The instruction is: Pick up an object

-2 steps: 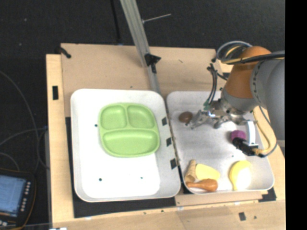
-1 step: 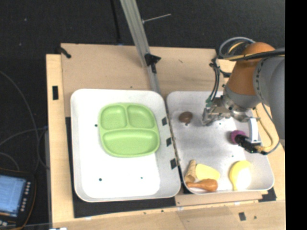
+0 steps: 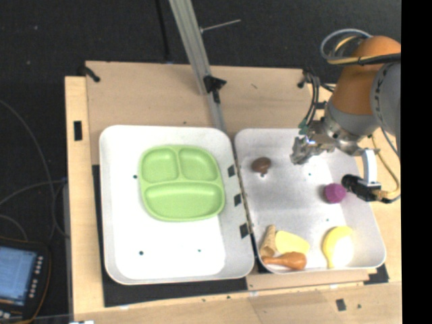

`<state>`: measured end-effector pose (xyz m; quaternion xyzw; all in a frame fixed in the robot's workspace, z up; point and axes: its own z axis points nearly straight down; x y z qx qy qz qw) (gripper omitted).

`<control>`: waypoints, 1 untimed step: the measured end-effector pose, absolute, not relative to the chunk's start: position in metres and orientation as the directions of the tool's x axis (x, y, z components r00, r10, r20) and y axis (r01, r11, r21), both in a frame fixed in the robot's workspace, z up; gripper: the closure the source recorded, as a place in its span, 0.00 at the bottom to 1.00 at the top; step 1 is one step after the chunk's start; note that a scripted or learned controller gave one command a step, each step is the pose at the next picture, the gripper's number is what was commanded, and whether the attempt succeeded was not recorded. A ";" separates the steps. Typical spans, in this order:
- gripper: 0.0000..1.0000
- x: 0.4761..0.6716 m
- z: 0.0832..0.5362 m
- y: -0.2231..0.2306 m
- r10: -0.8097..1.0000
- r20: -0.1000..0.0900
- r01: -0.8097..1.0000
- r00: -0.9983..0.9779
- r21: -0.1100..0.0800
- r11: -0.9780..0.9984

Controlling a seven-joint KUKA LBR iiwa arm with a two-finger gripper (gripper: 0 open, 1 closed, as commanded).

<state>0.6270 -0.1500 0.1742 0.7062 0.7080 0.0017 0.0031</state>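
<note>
Bench (image 3: 135, 93) of pale wood carries two shallow white bins side by side. The left bin (image 3: 169, 258) holds a green divided plate (image 3: 182, 183) with three compartments, lying flat toward the bin's upper half; a few small dark specks dot the bare white floor around it. The right bin (image 3: 283, 194) holds the loose things. A small brown piece (image 3: 261, 165) sits near its upper left, too small to name with confidence. A purple ball (image 3: 334, 193) lies toward the right side. Along the lower edge, a yellow piece (image 3: 291, 241) rests against a tan stick-like bit (image 3: 268, 237) and an orange piece (image 3: 287, 261); these three overlap, so their outlines blur together. Just right of them lies a yellow and white rounded thing (image 3: 338, 246), apart from the pile.

The arm (image 3: 358, 86) comes in from the right, its orange band cut off by the frame edge. The gripper (image 3: 301, 152) hangs over the upper part of the right bin, between the brown piece and the purple ball, touching neither. Its tip is dark and blurred, and I cannot tell how it is set. Nothing shows beneath it. A black part (image 3: 358, 186) juts out beside the purple ball. A metal pole (image 3: 192, 39) crosses the bench at a slant above the bins, its top cut off.
</note>
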 end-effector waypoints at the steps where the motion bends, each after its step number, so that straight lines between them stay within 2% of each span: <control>1: 1.00 0.628 0.213 -0.152 1.000 -0.002 1.000 -0.002 0.006 0.002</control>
